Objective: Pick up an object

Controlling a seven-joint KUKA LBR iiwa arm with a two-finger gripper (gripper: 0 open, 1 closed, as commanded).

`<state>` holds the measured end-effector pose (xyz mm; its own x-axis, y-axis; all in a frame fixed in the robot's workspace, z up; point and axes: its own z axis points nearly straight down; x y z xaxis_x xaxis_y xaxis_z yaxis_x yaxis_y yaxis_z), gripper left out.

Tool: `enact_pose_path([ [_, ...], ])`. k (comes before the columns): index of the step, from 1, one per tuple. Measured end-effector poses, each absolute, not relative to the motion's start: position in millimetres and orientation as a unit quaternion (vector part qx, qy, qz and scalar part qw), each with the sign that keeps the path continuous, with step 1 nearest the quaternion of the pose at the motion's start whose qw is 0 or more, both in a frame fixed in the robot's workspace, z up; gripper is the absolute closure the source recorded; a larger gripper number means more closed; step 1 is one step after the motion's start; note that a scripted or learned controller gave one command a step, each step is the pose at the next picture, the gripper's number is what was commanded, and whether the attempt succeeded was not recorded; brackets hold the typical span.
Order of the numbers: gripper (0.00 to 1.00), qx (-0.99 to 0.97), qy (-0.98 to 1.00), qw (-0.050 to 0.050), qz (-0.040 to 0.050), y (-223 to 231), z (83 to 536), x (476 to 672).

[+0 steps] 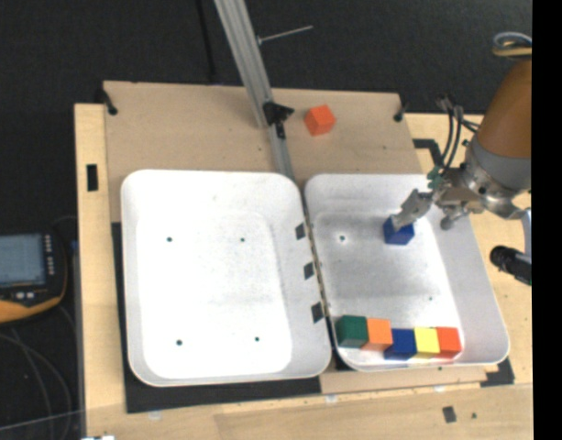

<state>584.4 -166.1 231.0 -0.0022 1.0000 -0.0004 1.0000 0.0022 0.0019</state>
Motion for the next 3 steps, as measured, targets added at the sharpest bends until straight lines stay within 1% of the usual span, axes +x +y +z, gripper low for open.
enact_pose_path([
  [1, 0.0, 0.705, 0.709, 0.002, 0.0019, -126.7, 275.0, 606.4],
  [2, 0.0, 0.709, 0.705, -0.001, -0.0031, -190.5, 194.6, 624.3],
  [3, 0.0, 0.706, 0.708, 0.0, -0.001, -168.4, 93.3, 662.4],
])
